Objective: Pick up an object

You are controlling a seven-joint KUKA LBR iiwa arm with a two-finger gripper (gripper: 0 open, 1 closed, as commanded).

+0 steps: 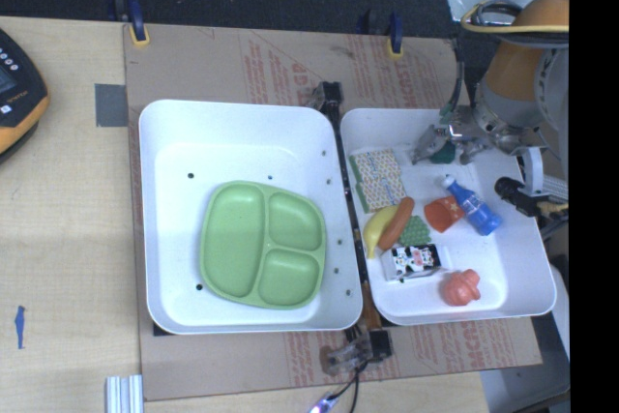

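The gripper (447, 142) hangs over the far part of the right bin (527, 290), near its far right corner. Its metal parts spread to both sides, but I cannot tell if it is released or clenched, and I see no object in it. The grey arm (527, 63) with the orange band comes in from the right, above the far edge of this bin.

Just in front of the gripper, toward the right edge of the bin, lies a blue bottle (473, 206), and a red block (442, 214) touches it on the left. A patterned cloth (377, 177) lies along the left edge. Near it a sausage (397, 221) rests across a banana (375, 229), with a green piece (417, 231) beside them. A black and white card (416, 259) and a pink toy (460, 286) lie near the front edge.

The left bin (164, 208) holds a green divided plate (261, 245).

In my judgement the task is not yet done: all objects rest on the bin floor. The descent, the grasp and the lift are left.
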